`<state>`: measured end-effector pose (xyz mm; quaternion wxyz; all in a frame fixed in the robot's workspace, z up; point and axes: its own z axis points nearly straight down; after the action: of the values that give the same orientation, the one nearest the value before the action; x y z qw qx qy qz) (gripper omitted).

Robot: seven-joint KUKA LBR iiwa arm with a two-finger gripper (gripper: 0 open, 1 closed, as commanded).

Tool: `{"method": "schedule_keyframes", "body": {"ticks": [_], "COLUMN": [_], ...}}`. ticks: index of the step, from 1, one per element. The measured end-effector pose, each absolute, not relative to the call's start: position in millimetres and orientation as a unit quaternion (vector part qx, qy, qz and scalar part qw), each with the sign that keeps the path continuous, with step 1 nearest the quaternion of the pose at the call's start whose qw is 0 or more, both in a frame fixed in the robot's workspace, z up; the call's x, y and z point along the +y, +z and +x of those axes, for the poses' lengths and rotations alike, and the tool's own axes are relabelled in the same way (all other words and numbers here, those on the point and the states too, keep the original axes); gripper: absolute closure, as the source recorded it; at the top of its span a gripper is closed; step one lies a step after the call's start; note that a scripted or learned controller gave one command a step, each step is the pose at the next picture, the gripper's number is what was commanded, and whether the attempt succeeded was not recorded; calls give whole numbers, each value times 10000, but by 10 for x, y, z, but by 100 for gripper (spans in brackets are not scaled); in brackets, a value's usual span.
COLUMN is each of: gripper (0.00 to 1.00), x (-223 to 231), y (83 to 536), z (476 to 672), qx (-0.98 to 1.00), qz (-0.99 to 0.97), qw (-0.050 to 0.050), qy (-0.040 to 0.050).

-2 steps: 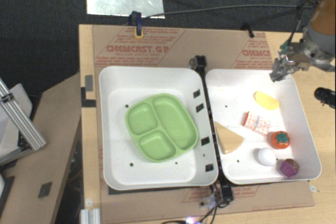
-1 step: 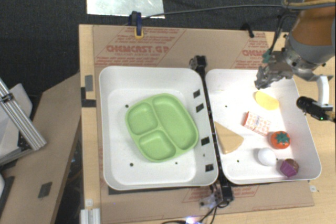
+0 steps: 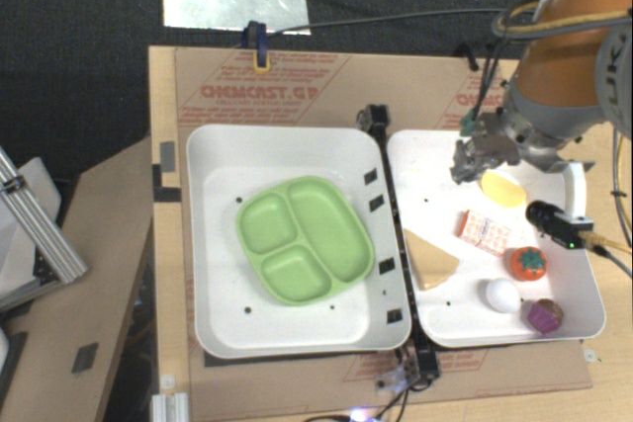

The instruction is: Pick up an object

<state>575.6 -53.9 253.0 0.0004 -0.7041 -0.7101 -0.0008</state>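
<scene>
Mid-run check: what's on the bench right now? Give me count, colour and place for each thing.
left bin: 1, white, left side of the bench
right bin: 1, white, beside it
plate: 1, green, left bin
wedge: 1, tan, right bin, by left wall
yellow piece: 1, yellow, right bin, far part
carton: 1, white-orange, right bin, middle
tomato: 1, orange-red, right bin
egg: 1, white, right bin, front
purple piece: 1, purple, front right corner
clamp: 1, blue-yellow, behind bins
arm: 1, grey-orange, from right
gripper: 1, grey, over right bin

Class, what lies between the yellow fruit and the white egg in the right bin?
A small red-patterned carton, as the camera view shows.
</scene>
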Motion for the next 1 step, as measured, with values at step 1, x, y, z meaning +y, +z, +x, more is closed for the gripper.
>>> {"method": "schedule_keyframes", "body": {"ticks": [1], "gripper": [100], "x": [41], "y": [2546], "z": [5584], "qx": [-7106], "qz": [-7036], "qw": [8], "qy": [-13]}}
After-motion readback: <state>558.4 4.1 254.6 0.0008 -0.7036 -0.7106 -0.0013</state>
